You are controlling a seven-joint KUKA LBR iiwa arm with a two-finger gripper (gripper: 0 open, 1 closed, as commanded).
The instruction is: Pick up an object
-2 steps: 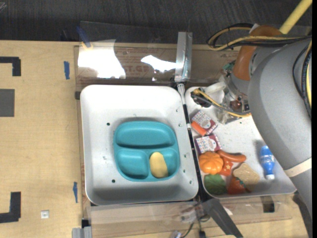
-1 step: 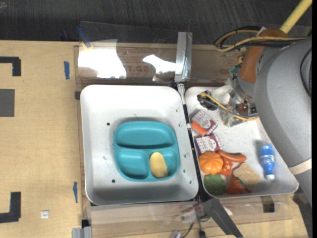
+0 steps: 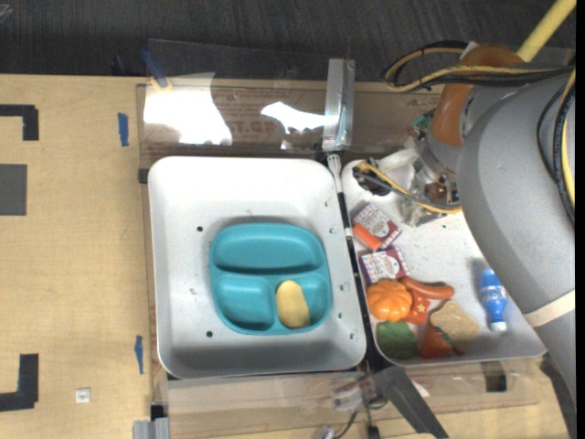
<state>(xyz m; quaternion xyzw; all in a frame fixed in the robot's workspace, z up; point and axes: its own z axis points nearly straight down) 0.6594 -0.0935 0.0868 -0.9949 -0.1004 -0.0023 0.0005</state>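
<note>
Progress: nothing lifted that you can confirm. Arm (image 3: 521,181) covers the right bin's (image 3: 457,236) far side, wrist low there; gripper state cannot be told. Candidates lie at its near-left: toy pumpkin (image 3: 390,301), blue bottle (image 3: 492,298). Yellow piece (image 3: 292,304) sits in the teal tray (image 3: 267,277), left bin (image 3: 247,181).

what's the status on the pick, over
Gripper low over the right bin, far end. Nothing seen held. Toys piled near end: pumpkin, blue bottle. Arm hides part of the bin.

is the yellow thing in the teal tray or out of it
In. The yellow object lies inside the teal tray, in its lower right compartment, within the left bin.
</note>
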